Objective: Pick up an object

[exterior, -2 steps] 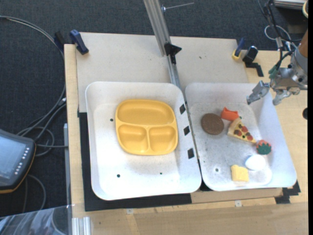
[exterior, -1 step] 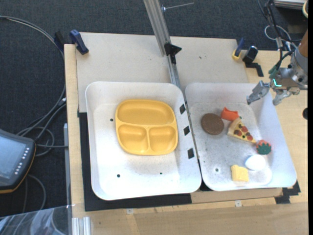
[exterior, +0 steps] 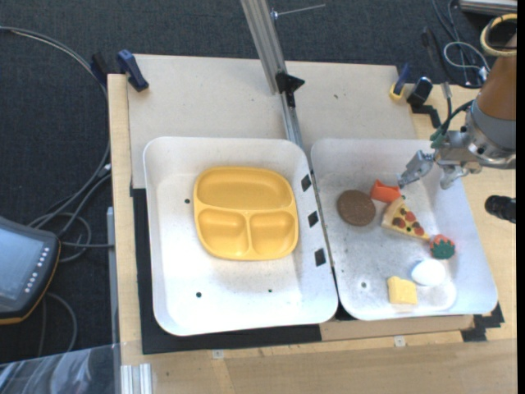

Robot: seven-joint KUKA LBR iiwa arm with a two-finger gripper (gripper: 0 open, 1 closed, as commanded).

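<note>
My gripper (exterior: pixel 432 174) hangs over the back right part of the right bin (exterior: pixel 361 298), fingers spread open with nothing between them. Just left of it and lower lies a small orange block (exterior: pixel 385 191). A brown round cookie (exterior: pixel 356 208) lies further left. A pizza slice (exterior: pixel 404 220) sits below the orange block. A green and red strawberry-like piece (exterior: pixel 443 247), a white egg-like ball (exterior: pixel 427 272) and a yellow cheese block (exterior: pixel 402 290) lie toward the bin's front right.
A yellow divided plate (exterior: pixel 244 212) rests in the left bin (exterior: pixel 172 302). A metal pole (exterior: pixel 261 23) slants in from the top toward the divider between the bins. Blue clamps (exterior: pixel 131 68) sit at the bench's back corners.
</note>
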